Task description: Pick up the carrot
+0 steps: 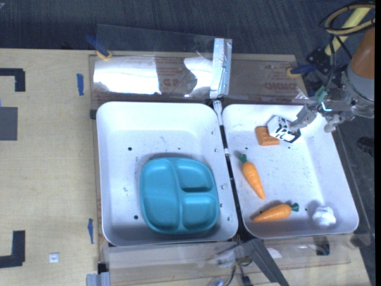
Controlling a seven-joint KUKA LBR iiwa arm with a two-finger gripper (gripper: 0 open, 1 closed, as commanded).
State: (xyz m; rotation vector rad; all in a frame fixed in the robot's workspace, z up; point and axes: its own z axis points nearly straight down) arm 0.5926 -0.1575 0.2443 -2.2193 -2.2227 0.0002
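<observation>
Orange catches the eye from overhead: two carrots lie in the right bin (pixel 339 177). One carrot (pixel 253 177) rests near the bin's centre, leafy tip toward eleven o'clock; a second carrot (pixel 274 213) lies at five o'clock from it, near the front wall. The pincer (pixel 284 130) hovers at one o'clock from the first carrot, just beside an orange block (pixel 266 136); how wide it stands, I cannot tell. Best play, I'd judge: swing toward seven o'clock and close across the carrot's thick middle. Reddish lettering on the cardboard (pixel 268 82) behind is too blurred to read.
</observation>
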